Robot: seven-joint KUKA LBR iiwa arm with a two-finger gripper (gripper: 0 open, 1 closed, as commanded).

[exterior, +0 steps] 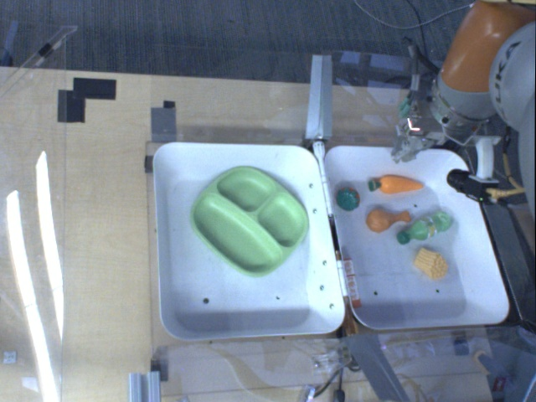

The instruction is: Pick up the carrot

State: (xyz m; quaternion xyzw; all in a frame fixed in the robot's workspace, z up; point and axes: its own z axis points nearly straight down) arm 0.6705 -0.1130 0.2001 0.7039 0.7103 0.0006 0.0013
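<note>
The carrot (400, 184) is orange with a green top at its left end. It lies flat in the back part of the right bin (469, 308). My gripper (409, 147) hangs over the bin's back rim, a little above and behind the carrot, apart from it. Nothing shows in the gripper.
In the right bin, near the carrot, lie a teal ball (347, 198), an orange drumstick-shaped toy (386, 219), a green bottle-like toy (425, 227) and a yellow corn piece (430, 263). A green divided plate (249, 219) sits in the left bin (176, 308). A metal divider (318, 99) stands behind the bins.
</note>
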